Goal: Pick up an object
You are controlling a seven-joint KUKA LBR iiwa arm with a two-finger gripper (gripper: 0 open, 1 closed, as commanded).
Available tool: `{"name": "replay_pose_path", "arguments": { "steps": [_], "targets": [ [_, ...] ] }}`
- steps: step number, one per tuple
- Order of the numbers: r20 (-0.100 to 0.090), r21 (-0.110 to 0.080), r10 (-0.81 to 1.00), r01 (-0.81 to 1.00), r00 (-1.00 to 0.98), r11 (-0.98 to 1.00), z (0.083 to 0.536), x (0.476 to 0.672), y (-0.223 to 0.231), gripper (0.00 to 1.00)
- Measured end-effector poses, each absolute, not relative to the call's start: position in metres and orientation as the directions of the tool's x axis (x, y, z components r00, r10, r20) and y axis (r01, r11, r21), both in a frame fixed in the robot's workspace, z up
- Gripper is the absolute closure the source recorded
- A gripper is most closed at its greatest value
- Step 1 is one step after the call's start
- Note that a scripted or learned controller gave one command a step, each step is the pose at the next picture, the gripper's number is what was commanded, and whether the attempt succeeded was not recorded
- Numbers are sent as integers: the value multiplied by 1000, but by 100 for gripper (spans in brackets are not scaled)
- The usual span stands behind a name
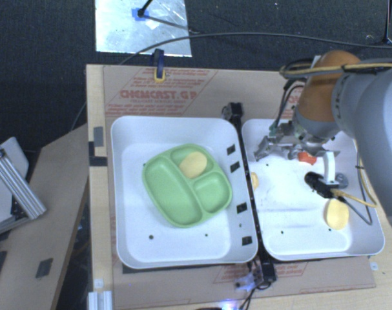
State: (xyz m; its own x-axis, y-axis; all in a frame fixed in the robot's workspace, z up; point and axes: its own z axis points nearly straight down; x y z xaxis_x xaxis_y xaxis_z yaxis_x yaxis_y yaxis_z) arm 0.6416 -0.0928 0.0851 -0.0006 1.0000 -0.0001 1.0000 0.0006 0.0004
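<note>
Two shallow white bins sit side by side on the counter (pixel 166 90), which is covered by a brown printed board. The left bin (pixel 132 173) holds a green divided plate (pixel 176 199) lying flat and turned at an angle. A pale yellow lump (pixel 194 165) rests in the plate's upper small compartment, while its long compartment and the other small one have nothing in them. The grey arm (pixel 370 108) comes in from the right, with its orange band (pixel 321 86) bulging above the wrist, and it bends down over the far part of the right bin (pixel 292 234). The jaws hang there low over the white floor, near the bin's far left corner. From here they are a tangle of metal, and I cannot tell whether they stand wide or narrow, or whether anything is between them. A small orange-red piece (pixel 306 157) peeks out just beside the metalwork, under the wrist. A second yellow lump (pixel 336 215) lies on the bin floor toward the near right, well apart from the jaws. A smaller yellowish bit (pixel 254 180) sits against the left wall of the right bin, next to the black strip that divides the two bins. Beyond the bins, a blue clamp (pixel 158 63) grips the far edge of the board, and a silvery sheet (pixel 141 18) lies on the dark floor past it.
</note>
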Motion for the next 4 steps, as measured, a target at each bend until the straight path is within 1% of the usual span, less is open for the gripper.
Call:
{"name": "replay_pose_path", "arguments": {
  "steps": [1,2,3,4],
  "targets": [
    [0,4,1000,1000,0,0,97,643,-93,100],
    [0,5,1000,1000,-4,4,140,647,-93,100],
    [-2,8,1000,1000,-4,4,196,654,-102,100],
    [-1,9,1000,1000,-6,6,261,654,-98,100]
  ]
}}
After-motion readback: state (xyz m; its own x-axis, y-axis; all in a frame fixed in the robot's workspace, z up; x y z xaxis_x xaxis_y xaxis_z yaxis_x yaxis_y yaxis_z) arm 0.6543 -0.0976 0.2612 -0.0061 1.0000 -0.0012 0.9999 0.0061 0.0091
